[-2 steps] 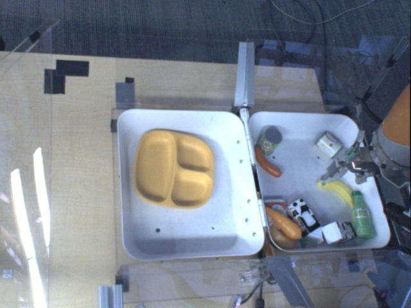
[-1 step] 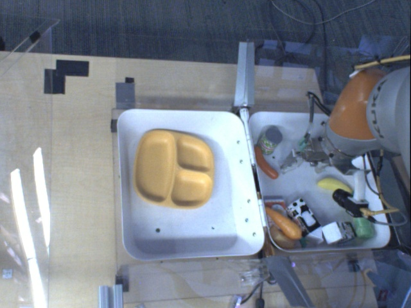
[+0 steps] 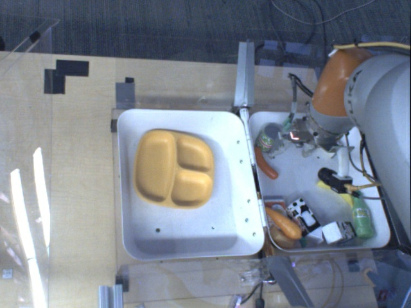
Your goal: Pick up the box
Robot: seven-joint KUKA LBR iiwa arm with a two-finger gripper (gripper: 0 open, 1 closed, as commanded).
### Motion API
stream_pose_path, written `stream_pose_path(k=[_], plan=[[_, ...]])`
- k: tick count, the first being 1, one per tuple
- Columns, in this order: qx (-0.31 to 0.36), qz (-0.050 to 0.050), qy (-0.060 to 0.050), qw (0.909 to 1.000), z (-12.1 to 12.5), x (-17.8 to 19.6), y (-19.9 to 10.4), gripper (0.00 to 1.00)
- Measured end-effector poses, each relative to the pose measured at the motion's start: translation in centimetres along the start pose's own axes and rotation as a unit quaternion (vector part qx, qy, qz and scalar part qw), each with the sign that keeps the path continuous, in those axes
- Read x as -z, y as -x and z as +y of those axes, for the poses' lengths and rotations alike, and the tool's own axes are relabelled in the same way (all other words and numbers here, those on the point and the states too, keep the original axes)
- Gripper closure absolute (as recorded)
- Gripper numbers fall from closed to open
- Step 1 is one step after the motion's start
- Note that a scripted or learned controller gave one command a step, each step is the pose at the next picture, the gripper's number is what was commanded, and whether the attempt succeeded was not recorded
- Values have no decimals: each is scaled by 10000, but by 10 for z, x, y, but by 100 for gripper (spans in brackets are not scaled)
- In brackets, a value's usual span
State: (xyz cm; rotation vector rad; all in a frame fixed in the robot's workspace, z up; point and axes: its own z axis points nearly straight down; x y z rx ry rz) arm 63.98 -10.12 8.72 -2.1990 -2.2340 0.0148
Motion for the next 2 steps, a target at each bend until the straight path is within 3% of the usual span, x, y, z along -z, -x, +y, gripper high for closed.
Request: stream_pose_path(k=[1,2], plan=[[-863,13,-270,9959,10,-1,-3,0],[-2180,-35,-187,9758,16,-1,12,0]])
